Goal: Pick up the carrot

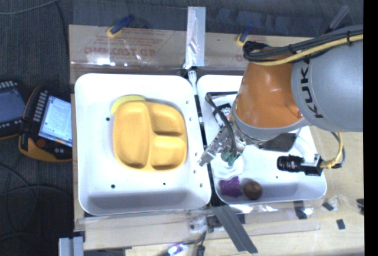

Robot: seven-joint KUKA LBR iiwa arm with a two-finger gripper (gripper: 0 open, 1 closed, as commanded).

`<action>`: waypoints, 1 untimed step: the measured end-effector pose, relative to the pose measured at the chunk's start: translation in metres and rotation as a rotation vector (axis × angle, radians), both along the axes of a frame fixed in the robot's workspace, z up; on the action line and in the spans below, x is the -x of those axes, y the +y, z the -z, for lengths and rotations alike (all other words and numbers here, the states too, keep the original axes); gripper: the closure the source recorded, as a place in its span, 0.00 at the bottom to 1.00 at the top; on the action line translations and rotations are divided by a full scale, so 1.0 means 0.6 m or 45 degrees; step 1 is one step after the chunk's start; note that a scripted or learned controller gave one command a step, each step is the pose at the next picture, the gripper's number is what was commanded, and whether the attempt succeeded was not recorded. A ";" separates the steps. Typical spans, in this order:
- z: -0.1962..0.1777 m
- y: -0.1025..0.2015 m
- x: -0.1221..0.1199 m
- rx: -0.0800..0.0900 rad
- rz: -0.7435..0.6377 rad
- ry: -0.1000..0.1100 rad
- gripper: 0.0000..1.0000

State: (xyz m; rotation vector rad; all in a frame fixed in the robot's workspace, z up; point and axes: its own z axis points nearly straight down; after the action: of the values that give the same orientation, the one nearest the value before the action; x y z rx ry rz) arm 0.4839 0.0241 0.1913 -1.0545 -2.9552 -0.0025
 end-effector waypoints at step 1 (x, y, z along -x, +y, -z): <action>0.000 0.000 0.000 0.000 0.000 0.000 0.00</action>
State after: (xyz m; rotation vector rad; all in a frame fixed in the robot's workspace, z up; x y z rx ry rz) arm 0.4838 0.0241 0.1912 -1.0542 -2.9551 -0.0020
